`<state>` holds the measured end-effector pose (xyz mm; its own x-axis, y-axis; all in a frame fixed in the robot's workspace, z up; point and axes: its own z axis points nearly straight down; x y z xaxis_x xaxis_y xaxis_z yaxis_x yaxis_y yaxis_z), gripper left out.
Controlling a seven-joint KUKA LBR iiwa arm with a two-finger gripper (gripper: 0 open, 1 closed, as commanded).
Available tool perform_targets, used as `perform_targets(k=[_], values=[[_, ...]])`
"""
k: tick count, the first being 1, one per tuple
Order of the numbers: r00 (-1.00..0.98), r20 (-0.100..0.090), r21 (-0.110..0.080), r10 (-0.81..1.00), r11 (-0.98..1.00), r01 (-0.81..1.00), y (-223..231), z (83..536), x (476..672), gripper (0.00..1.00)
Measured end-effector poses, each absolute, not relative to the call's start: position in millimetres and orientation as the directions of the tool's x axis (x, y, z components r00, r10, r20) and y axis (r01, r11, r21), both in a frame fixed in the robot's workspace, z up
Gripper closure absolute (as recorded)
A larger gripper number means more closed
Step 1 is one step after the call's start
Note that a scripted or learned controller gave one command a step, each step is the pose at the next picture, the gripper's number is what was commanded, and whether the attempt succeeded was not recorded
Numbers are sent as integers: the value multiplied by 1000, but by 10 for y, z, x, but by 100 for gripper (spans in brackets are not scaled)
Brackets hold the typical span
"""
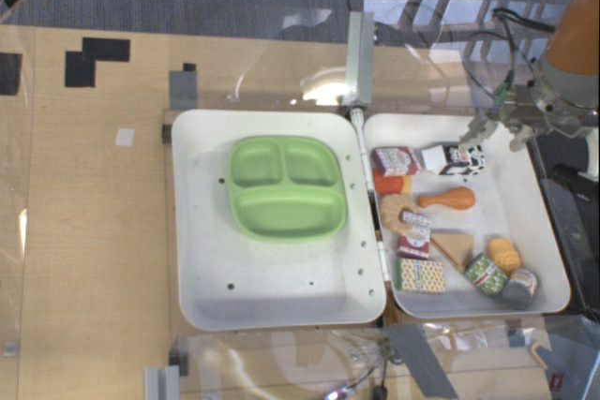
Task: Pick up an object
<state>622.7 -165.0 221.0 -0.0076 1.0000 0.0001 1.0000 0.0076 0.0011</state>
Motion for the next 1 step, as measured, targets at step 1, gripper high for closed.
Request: perform_targets(k=[1], values=[[52,-5,27,999,-52,998,-1680,1203,6517,0]])
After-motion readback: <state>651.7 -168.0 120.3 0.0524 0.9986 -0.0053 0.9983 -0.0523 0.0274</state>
